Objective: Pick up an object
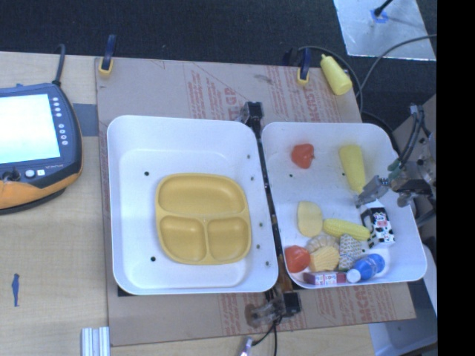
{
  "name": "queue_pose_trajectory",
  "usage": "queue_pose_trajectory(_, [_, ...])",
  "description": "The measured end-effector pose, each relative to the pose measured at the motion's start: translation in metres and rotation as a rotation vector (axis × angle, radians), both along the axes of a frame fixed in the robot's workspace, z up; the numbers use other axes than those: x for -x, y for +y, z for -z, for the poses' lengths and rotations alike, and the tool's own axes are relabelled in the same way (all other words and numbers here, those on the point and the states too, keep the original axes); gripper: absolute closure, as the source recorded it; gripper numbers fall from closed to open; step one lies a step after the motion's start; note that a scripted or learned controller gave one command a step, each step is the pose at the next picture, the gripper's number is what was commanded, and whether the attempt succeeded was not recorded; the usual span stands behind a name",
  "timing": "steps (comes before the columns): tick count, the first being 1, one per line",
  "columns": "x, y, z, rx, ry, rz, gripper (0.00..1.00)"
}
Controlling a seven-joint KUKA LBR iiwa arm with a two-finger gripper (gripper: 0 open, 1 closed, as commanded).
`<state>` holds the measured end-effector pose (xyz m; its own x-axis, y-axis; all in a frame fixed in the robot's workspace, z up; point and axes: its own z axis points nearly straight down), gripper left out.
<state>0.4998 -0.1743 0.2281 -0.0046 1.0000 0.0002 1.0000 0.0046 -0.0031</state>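
The right bin (278, 199) holds several small objects. A red piece (302, 154) and a yellow cylinder (352, 166) lie toward its far side. Nearer the front are a pale yellow lump (309, 218), a long yellow piece (346, 229), a black-and-white toy (380, 227), a beige netted piece (348, 251), a yellow waffle-like piece (324, 259), another red piece (297, 258), a blue bottle (369, 267) and a small red-and-white box (323, 278). My gripper (386, 185) hangs low over the bin's right side, just above the black-and-white toy and right of the yellow cylinder.
In the left bin (119, 199) lies a yellow divided plate (202, 218). A teach pendant (33, 143) rests on the bench at far left. Yellow clamps (335, 74) and cables sit along the board's far edge.
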Motion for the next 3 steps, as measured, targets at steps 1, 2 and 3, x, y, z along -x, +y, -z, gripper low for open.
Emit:
queue_pose_trajectory(1, [-0.025, -0.037, 0.118, 0.010, -0.018, -0.002, 0.00])
queue_pose_trajectory(2, [-0.026, -0.040, 0.106, 0.016, -0.022, -0.003, 1.00])
queue_pose_trajectory(3, [-0.026, -0.041, 0.106, 0.017, -0.021, -0.003, 0.00])
